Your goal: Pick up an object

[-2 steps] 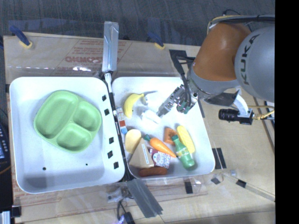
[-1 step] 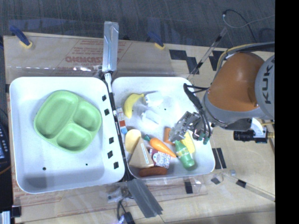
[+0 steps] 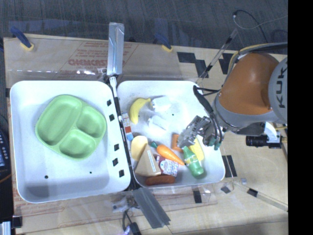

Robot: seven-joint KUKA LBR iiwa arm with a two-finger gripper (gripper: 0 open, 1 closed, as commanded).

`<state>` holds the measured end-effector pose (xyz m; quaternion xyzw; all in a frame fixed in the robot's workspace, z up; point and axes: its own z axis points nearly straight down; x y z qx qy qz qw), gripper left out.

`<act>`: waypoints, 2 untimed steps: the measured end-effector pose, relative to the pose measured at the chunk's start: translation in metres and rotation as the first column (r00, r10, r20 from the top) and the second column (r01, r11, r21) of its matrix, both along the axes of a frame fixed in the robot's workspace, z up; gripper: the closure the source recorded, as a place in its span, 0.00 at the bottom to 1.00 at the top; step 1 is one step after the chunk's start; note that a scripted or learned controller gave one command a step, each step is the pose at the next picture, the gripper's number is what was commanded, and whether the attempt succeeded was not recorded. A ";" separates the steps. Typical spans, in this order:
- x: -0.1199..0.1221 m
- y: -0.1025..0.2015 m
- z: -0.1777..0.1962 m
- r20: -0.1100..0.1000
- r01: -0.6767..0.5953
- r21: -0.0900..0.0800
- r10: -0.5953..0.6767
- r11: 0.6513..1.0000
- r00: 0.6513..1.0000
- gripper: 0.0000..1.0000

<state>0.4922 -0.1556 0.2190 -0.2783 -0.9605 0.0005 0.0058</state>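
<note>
2 white bins sit side by side on the table (image 3: 254, 180). Left bin (image 3: 29, 180) holds a green divided plate (image 3: 71, 126). Right bin (image 3: 171, 94) holds a banana (image 3: 139, 107), carrot (image 3: 168, 152), green bottle (image 3: 194, 164) and crowded smaller food items. Claw (image 3: 193, 131) hovers over this clutter; whether it grips anything cannot be made out.

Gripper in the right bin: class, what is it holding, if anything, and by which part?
Cannot be told. The gripper hangs over the green bottle and carrot, with nothing visibly held.
</note>
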 end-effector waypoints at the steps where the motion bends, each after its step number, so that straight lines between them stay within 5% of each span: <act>1: 0.000 0.000 0.000 0.000 0.000 0.000 0.000 1.000 1.000 0.00; 2: 0.007 0.041 -0.114 0.019 -0.107 -0.004 0.107 0.994 0.994 0.00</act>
